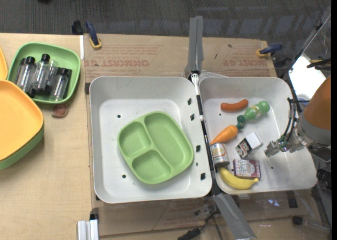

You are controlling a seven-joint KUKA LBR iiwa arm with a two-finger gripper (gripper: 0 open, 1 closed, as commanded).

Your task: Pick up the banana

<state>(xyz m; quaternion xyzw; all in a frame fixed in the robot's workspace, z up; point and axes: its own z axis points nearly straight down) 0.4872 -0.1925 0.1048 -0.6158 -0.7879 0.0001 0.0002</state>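
Banana (238,180) under purple packet (246,168), beside can (219,155)

L bin (105,128): white, shallow; holds green 3-compartment plate (154,147), tilted diagonally, near centre.
R bin (231,89): white, just beside L bin, hinge strip btwn them.
R bin contents: sausage (234,106) at top; green bottle (255,111) just right of it; carrot (225,133) below, mid-left; small white box (249,144) near centre; tin can (219,155) at left wall; purple packet (246,169) at bottom.
Bench left: green tray (21,55) w/ dark-capped vials (43,76); stack of orange plates (18,128) at left edge.
Cardboard sheet (137,57): under bins, blue/yellow clamps (93,37) at back corners.
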